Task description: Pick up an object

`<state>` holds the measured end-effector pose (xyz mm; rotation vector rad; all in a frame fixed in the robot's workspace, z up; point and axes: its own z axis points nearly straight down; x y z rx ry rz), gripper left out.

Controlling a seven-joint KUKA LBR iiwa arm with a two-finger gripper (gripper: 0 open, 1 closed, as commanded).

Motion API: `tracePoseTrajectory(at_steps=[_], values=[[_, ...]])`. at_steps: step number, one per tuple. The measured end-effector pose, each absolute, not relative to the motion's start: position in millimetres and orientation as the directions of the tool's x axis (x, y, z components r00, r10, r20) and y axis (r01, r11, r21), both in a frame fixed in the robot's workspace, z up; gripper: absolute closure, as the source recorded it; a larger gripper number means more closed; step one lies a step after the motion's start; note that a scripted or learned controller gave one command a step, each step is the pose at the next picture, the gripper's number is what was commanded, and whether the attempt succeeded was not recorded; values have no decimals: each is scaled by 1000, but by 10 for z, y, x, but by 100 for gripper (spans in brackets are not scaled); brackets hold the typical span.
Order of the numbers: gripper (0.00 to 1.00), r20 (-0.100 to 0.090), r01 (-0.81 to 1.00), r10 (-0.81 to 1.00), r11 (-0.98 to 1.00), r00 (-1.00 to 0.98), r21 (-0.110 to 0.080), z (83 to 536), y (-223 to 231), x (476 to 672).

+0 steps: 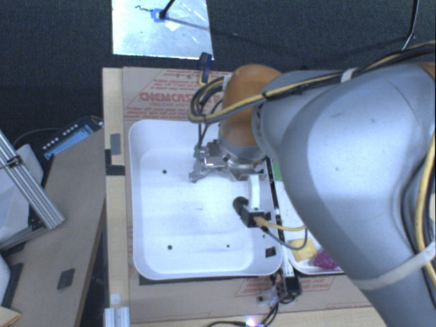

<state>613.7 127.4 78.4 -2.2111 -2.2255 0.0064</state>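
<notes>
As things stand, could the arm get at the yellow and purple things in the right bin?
Probably not without moving off first. The gripper sits low over the left bin, while the yellow object and purple object lie tucked beneath the arm's own grey body.

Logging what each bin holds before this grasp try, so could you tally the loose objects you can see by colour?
Yellow: 1, the yellow object in the right bin
Purple: 1, the purple object beside it
Total: 2
The arm covers most of that bin, so more may lie hidden.
</notes>
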Motion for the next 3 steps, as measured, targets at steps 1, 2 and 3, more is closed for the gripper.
tracePoseTrajectory(at_steps=[1,2,3], values=[[100,1,1000,1000,6,-6,2,952,1262,6168],[100,4,1000,1000,8,-8,11,1797,1698,6543],[100,0,1000,1000,0,0,3,1816,1302,6697]])
